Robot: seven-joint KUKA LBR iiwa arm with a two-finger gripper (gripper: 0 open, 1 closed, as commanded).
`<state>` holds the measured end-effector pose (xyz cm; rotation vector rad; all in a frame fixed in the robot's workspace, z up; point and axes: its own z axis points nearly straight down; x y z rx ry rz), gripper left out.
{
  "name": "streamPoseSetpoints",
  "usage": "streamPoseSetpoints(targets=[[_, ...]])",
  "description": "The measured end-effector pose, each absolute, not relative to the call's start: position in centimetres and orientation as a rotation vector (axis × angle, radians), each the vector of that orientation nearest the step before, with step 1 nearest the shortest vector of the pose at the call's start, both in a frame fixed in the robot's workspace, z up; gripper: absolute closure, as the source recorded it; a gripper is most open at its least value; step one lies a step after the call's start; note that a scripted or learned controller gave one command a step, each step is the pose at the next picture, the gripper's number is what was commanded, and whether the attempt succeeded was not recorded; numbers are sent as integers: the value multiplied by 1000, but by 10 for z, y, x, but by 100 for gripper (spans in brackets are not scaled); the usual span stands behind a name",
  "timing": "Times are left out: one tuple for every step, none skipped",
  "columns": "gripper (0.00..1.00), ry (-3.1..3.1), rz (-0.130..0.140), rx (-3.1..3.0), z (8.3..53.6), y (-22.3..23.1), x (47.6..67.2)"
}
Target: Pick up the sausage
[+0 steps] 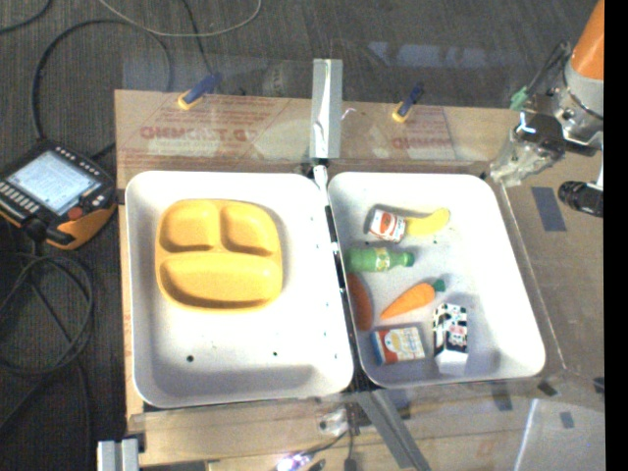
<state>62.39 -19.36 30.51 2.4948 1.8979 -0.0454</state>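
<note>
In the camera view, the sausage [361,300] lies along the left wall of the right bin [510,253], tight against the divider between the 2 bins. That wall is the main risk, I judge: a finger may strike the rim or find no gap on the wall side, and the sausage could roll or slip. The green bottle [379,259] sits just above its upper end, the carrot [409,300] just to its right, and the small carton [398,344] near its lower end, so room is tight all round. The hand [530,145] hangs beyond the bin's top right corner, over the desk [147,116]; I cannot tell how it is set. Open floor lies toward the bin's right side.
</note>
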Motion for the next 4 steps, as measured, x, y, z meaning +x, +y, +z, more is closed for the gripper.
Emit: streamPoseSetpoints(targets=[[100,2036,-3,2393,307,-114,602],[100,1918,-3,2490,314,-119,626],[100,1792,-4,2579,320,-124,664],[100,1490,-5,2768,231,-184,628]])
